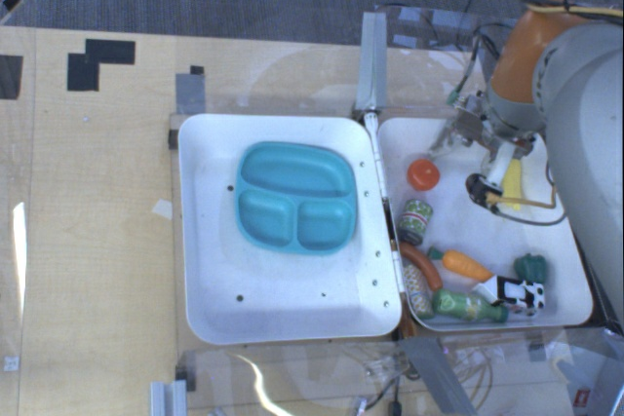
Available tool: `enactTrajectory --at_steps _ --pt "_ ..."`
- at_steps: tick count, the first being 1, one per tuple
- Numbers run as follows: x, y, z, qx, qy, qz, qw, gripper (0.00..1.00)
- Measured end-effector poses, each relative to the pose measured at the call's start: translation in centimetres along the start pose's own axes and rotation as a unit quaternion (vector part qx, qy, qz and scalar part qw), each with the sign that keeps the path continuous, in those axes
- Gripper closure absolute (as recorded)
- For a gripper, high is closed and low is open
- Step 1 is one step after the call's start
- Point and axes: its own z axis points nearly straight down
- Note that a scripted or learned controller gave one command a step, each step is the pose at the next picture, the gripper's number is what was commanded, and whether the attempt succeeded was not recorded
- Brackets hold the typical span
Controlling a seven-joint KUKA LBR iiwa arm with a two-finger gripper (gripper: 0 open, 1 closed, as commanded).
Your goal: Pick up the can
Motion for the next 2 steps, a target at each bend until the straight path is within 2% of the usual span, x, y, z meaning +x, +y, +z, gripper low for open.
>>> enactTrajectory --at_steps 1,2 --pt "1.5 -0.9 0.6 -0.002 -0.003 -0.006 1.0000 0.00" --pt "0.5 -6.2 0.5 -0.004 0.003 0.026 0.9997 0.00"
